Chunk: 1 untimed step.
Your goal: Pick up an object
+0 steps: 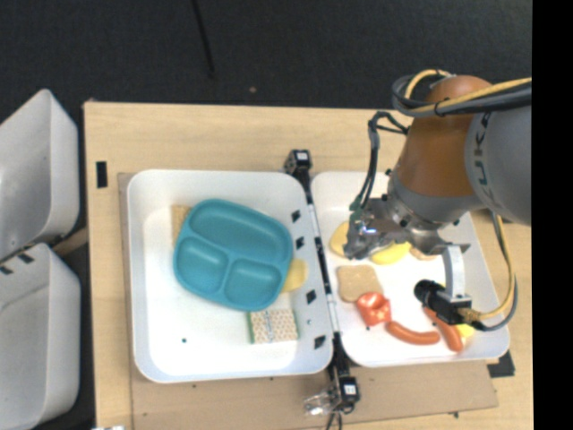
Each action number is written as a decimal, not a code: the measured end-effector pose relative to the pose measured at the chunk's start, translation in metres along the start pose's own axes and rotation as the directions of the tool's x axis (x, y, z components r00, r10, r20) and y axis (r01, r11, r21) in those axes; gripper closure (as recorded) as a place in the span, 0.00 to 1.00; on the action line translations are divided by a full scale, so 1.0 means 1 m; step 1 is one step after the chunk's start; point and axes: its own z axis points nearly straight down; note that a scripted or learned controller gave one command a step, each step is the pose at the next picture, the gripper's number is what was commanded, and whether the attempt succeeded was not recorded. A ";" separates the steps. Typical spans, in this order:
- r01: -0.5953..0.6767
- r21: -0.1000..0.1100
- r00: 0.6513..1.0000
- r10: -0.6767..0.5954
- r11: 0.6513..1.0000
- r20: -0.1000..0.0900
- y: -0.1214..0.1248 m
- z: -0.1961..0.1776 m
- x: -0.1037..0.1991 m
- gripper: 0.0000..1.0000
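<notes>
My gripper (374,240) hangs low in the right bin (479,352), under the arm's orange band, right over a yellow banana-like piece (390,255). Another yellow bit (339,239) peeks out to its left. A tan bread slice (357,282) lies just in front of it. A red pepper-like piece (373,307) and a red-orange sausage (413,333) lie nearer the front. A small orange piece (455,334) sits at the front right by a black fitting (430,291).
The left bin (143,330) holds a teal divided plate (233,253), a patterned square sponge (272,326), a yellow piece (296,275) at the plate's right edge and a tan flat piece (179,218) under its left edge. White chairs (31,231) stand at the left.
</notes>
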 end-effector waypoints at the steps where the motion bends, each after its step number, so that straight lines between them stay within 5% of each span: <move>1: 0.000 -0.004 1.000 0.000 1.000 0.000 -0.013 -0.021 0.031 1.00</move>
